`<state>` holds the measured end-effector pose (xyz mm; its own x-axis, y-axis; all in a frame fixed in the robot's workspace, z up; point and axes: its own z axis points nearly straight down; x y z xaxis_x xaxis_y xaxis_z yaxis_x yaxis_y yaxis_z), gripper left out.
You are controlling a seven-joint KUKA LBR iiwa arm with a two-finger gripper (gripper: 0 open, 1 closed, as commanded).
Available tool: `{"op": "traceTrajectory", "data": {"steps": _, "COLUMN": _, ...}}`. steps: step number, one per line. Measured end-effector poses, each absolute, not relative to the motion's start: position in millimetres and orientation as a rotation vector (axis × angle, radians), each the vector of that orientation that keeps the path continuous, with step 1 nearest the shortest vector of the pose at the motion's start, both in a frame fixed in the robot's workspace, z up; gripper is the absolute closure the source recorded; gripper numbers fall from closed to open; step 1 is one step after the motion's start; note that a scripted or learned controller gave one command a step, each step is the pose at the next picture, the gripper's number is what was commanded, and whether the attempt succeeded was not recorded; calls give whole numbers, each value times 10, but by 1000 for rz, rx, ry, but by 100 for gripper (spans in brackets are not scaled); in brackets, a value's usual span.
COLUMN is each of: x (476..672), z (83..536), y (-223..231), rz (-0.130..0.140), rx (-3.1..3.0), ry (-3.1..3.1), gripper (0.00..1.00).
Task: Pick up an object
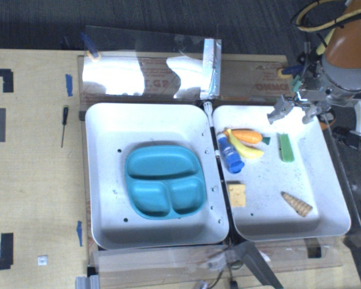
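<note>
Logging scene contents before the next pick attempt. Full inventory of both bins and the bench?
Divided plastic plate: 1, teal, centre of left bin.
Carrot toy: 1, orange, top left of right bin.
Banana toy: 1, yellow, just below the carrot.
Small bottle: 1, blue, by right bin's left wall.
Flat block: 1, green, upper middle of right bin.
Cracker-like square: 1, tan, lower left of right bin.
Ridged cone: 1, tan, lower right of right bin.
Shallow bins: 2, white, side by side.
Gripper: 1, grey, above right bin's top edge.

grey arm (343, 77), orange band (348, 47), yellow and black cables (316, 11), metallic hand (293, 109)
</note>
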<state>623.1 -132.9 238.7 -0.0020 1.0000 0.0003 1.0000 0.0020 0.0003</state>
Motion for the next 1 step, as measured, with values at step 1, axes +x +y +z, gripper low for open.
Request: {"op": "traceTrajectory", "data": {"steps": 1, "x": 6134, "z": 1410, "y": -1771, "rz": 7, "rx": -2444, "ry": -1965, "gripper": 0}}
